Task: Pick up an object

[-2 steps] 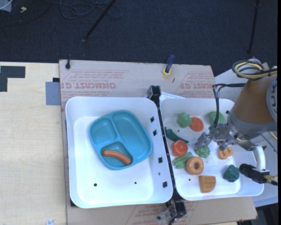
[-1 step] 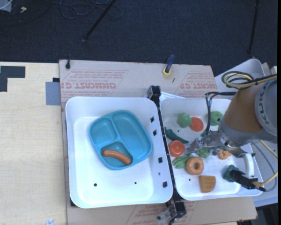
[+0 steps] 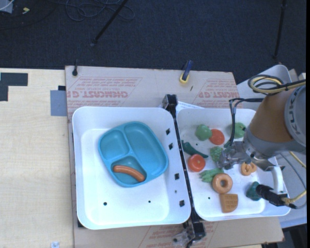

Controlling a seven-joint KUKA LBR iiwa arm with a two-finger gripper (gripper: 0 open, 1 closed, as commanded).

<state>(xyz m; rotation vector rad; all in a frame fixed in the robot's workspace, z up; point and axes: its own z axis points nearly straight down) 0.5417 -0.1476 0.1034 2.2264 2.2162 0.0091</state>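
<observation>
The end effector (image 3: 228,158) sits low in the right bin (image 3: 196,211), among toy foods near a donut (image 3: 222,183) and a tomato (image 3: 197,163). Nothing appears lifted, so the pick looks undone: grasp and raise remain.

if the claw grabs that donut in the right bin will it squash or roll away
The donut looks like a moulded toy, so probably stiff and light. It lies flat, so rolling seems unlikely. Its glossy top may be slippery, and the waffle piece sits close beside it.
</observation>
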